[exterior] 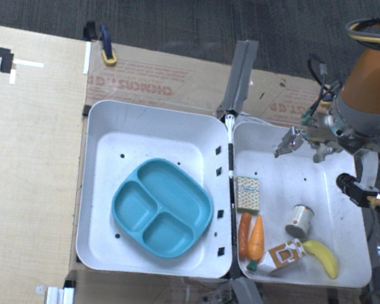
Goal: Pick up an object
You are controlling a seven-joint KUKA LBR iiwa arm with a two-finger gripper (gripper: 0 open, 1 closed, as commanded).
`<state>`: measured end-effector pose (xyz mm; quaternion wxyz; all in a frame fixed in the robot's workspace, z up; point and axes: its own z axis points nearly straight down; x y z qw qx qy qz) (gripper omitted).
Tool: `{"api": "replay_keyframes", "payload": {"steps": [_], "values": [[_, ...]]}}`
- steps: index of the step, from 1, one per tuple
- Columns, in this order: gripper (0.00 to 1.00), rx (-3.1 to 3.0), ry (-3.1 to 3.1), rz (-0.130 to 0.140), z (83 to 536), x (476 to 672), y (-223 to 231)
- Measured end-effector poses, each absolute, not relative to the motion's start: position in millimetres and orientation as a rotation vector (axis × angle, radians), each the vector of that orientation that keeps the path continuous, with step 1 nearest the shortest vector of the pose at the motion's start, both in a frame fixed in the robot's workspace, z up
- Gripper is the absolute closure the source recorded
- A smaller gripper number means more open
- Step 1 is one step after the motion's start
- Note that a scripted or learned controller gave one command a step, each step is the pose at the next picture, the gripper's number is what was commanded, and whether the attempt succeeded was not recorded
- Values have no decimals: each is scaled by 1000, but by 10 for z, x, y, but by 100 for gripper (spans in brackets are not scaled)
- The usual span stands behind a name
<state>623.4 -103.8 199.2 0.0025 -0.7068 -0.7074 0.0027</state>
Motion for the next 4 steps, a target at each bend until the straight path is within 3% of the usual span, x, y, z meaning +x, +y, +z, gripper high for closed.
{"api": "replay_keyframes", "payload": {"steps": [1, 2, 3, 4], "values": [[0, -2379, -2042, 11, 1872, 6033, -621], [0, -2445, -1965, 8, 880, 5451, -1482], [0, -2441, -1967, 6, 879, 4764, -1642], [100, -2441, -1961, 10, 934, 4763, -1648]]}}
